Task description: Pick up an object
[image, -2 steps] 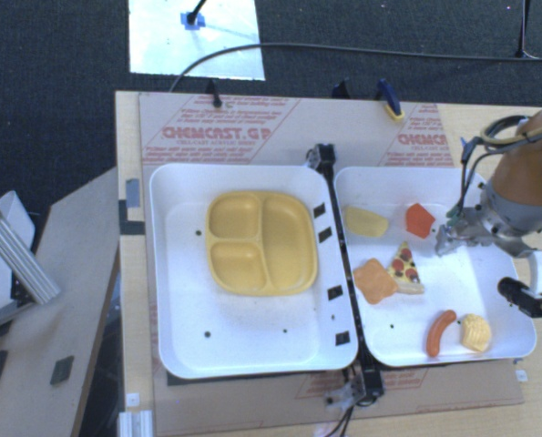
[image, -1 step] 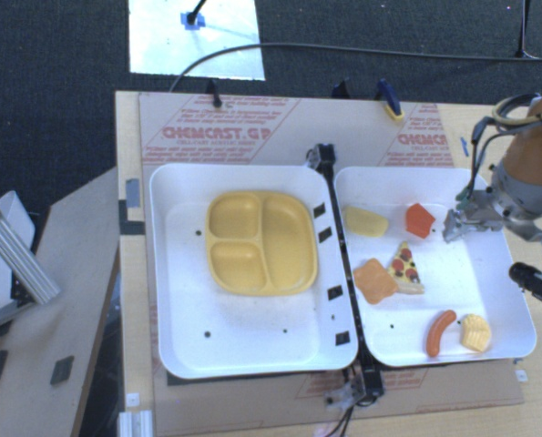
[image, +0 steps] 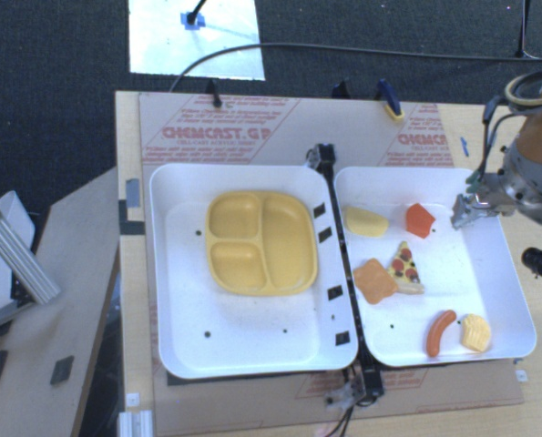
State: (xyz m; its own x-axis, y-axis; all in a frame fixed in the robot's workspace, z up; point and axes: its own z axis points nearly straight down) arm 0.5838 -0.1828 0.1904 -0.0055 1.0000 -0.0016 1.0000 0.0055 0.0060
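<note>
Six toy foods sit loose in the right bin, any of them a fair target. The red block lies toward the far side, closest to the arm and well apart from its neighbours, so it looks the easiest reach. Left of it is the pale yellow piece, close to the divider between the bins. Nearer the middle, the pizza slice touches the orange square, which would probably make a clean grab there awkward. At the near right, the sausage lies just beside the corn piece, tucked near the bin's wall.

The gripper hangs over the far right edge of that bin, holding nothing; how wide it stands, I cannot tell at this size. It sits just right of the red block, likely lining up for a descent.

Over in the left bin, the yellow divided plate rests in the middle, out of play for now.
</note>
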